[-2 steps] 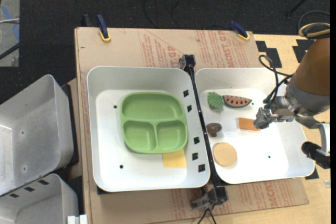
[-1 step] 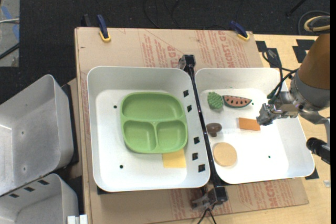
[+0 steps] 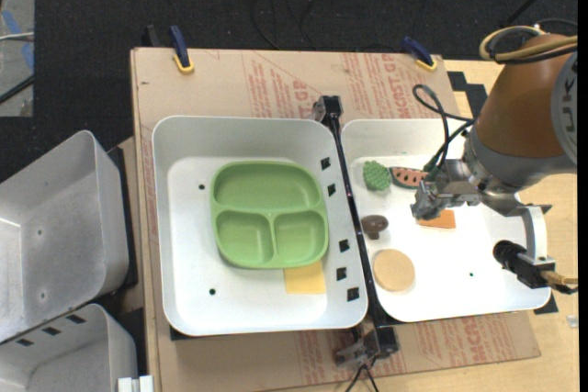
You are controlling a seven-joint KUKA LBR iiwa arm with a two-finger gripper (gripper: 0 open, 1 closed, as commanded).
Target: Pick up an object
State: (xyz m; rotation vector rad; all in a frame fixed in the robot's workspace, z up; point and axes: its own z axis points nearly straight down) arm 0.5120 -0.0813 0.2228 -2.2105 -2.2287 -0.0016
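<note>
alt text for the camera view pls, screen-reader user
The arm's gripper hangs low in the right bin, over an orange piece, near a watermelon slice, green toy, brown lump and tan disc. The left bin holds a green divided tray and a yellow square.

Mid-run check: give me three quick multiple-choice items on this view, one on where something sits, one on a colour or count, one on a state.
1. The green divided tray lies in:
A. the left bin
B. the right bin
C. on the cardboard

2. The flat square by the tray's near edge is:
A. red
B. yellow
C. blue

3. The gripper is:
A. above the left bin
B. off the bench
C. low over the right bin, by an orange piece

Answers: 1 A, the tray fills the left bin. 2 B, it is pale yellow. 3 C, it hangs beside the orange piece.
</note>
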